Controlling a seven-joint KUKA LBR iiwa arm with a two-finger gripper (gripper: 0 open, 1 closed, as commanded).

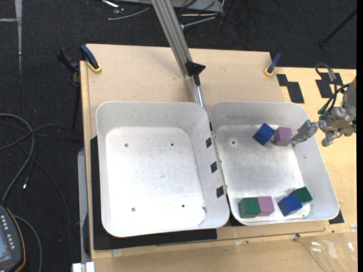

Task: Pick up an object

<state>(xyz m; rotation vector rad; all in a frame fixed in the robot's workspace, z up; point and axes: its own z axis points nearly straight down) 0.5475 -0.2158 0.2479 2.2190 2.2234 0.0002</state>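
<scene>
On the pale wooden bench, we judge the small pink cube at two o'clock in the right white bin light, rigid, best pinched across flat faces; whether the gripper is open we cannot tell

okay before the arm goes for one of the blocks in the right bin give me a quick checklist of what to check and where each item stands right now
1. Blocks within reach in the right bin: ok. Six lie there, among them a blue block touching a purple block near the far wall.
2. Gripper near a target: ok. It sits at the bin's right rim, just right of the purple block.
3. Fingers open for a grasp: cannot tell.
4. Gripper free of any load: ok, nothing shows between its fingers.
5. Room around the target: not ok. The purple block touches the blue one, so a grasp could catch both.
6. Other blocks clear of the path: ok. The green block and its neighbours lie along the near wall.
</scene>
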